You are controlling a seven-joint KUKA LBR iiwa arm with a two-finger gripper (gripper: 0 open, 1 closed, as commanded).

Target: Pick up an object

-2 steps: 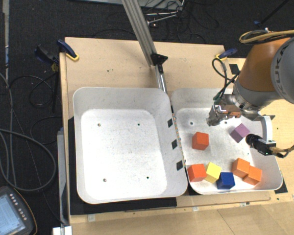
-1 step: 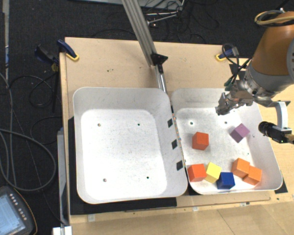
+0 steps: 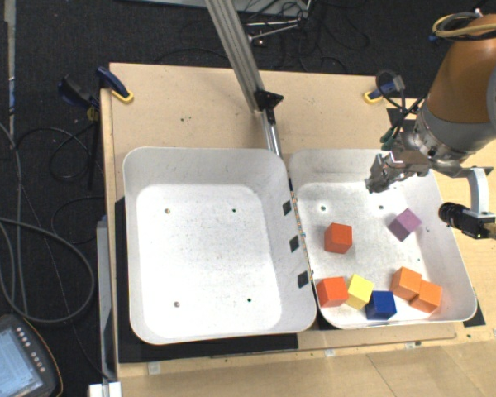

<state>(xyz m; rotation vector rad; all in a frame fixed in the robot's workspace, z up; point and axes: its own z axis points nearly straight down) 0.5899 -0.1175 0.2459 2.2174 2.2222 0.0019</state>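
Pale fibreboard tabletop (image 3: 198, 106) carrying two shallow, speckled white bins, left bin (image 3: 202, 238) and right bin (image 3: 360, 193), the right holding small matte blocks, orange cube (image 3: 338, 238) mid-floor, purple cube (image 3: 405, 223) beside; claw (image 3: 382, 175) above its far edge, finger state indiscernible.

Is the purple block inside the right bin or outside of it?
Inside. The purple block lies on the right bin's white floor, within its rim.

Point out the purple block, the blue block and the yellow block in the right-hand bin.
purple block (image 3: 405, 223), camera view, middle of its top face.
blue block (image 3: 382, 304), camera view, middle of its top face.
yellow block (image 3: 360, 290), camera view, middle of its top face.
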